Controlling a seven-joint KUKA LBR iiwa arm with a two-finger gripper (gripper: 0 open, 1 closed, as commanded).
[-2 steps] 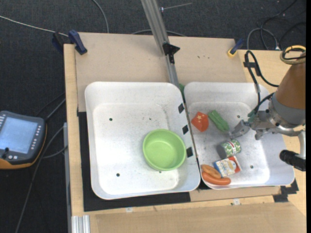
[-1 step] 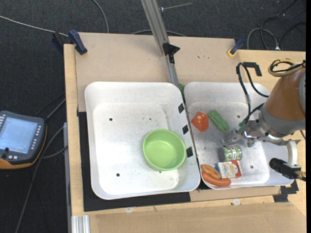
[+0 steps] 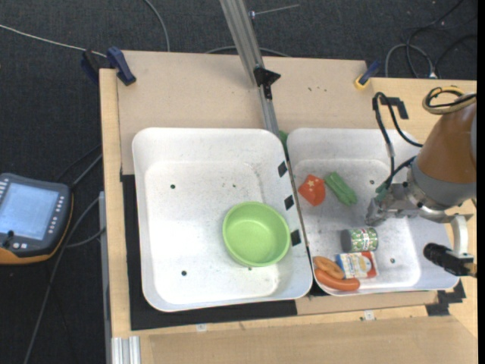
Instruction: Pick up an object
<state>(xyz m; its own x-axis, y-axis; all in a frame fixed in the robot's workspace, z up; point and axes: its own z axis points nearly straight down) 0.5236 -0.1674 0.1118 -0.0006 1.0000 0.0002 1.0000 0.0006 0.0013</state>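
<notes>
I am looking down on the left bin (image 3: 155, 203), which is carrying a green bowl (image 3: 256, 233), and the right bin (image 3: 333, 146), which is holding the smaller things. The arm (image 3: 447, 165) is reaching in from the right, and its gripper (image 3: 377, 209) is hanging low over the right bin. A small can (image 3: 361, 240) is lying just below and slightly left of it, long axis running left to right. A red piece (image 3: 311, 190) and a green piece (image 3: 342, 189) are sitting further left.
</notes>
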